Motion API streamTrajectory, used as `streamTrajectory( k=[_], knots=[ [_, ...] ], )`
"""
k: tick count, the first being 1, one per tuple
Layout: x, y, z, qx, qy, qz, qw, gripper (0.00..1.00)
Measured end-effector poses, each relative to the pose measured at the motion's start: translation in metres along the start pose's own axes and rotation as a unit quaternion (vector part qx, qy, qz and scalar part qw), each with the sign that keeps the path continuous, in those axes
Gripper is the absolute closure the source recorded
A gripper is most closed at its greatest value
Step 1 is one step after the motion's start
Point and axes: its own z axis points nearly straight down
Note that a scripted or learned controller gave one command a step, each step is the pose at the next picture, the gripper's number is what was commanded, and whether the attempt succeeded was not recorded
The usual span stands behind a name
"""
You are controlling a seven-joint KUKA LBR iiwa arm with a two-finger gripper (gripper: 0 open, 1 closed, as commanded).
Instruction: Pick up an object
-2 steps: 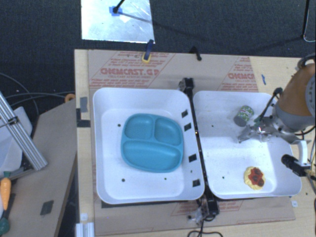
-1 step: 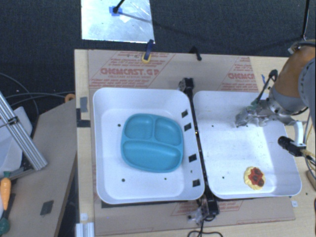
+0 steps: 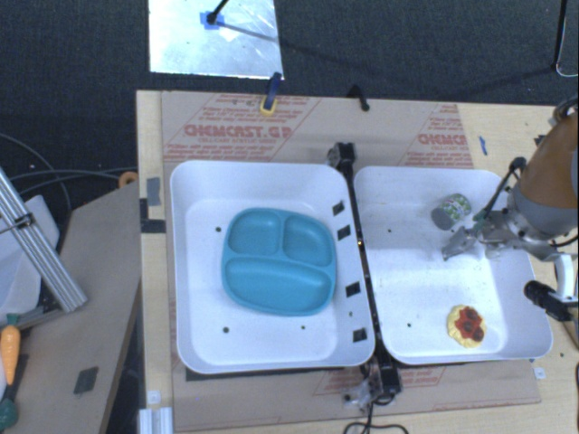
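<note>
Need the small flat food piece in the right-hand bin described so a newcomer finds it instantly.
Start at the right bin, the one the arm reaches into. Look to its near right corner: the pizza piece lies flat, yellow with red topping. Its only neighbour, a greyish-green object near the gripper, sits further back.

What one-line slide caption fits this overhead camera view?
Robot claw reaches into the right bin beside a small grey-green object; blue divided tray sits in the left bin.
</note>
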Motion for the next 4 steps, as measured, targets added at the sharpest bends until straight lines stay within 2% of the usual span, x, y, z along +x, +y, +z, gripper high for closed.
streamTrajectory(
  k=[1,2,3,4],
  knots=[
    [0.002,0.092,0.016,-0.006,-0.002,-0.004,1.0,0.0],
    [0.001,0.088,0.016,-0.002,-0.001,-0.003,1.0,0.0],
    [0.0,0.089,0.003,-0.005,-0.003,-0.004,1.0,1.0],
    [0.083,0.1,-0.085,-0.006,0.0,-0.006,1.0,1.0]
  ],
)
